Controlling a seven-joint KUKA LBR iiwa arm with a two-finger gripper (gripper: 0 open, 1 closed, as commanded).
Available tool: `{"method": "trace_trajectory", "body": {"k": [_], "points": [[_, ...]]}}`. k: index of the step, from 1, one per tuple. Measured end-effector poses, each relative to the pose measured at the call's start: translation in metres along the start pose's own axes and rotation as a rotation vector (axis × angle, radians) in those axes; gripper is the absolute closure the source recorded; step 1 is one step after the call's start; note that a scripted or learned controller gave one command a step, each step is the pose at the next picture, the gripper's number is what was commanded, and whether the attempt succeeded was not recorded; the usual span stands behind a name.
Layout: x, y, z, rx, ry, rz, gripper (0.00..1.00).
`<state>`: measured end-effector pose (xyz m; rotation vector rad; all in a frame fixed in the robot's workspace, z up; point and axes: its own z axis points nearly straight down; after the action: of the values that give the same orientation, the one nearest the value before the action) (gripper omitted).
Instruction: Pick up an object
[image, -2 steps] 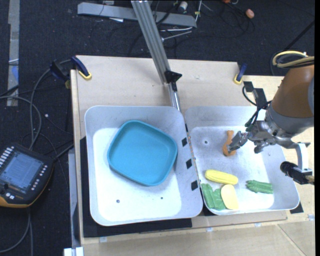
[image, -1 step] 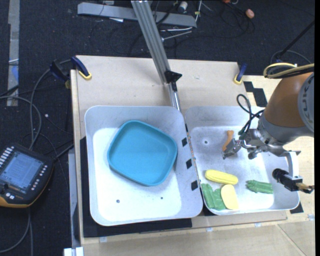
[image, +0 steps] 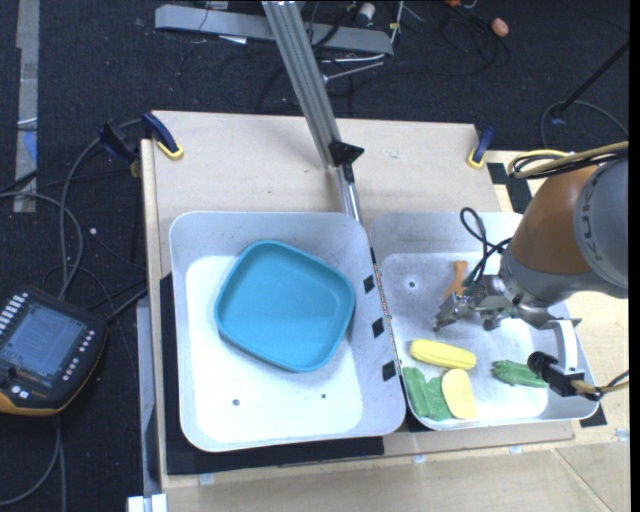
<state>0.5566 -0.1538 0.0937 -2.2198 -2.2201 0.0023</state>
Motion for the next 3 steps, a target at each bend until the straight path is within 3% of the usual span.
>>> {"method": "trace_trajectory", "body": {"k": [1,3], "points": [[0.000,0.001,-0.012,-0.003,-0.001,0.000,1.00],[0.008,0.001,-0.110,-0.007,-0.001,0.000,1.00]]}}
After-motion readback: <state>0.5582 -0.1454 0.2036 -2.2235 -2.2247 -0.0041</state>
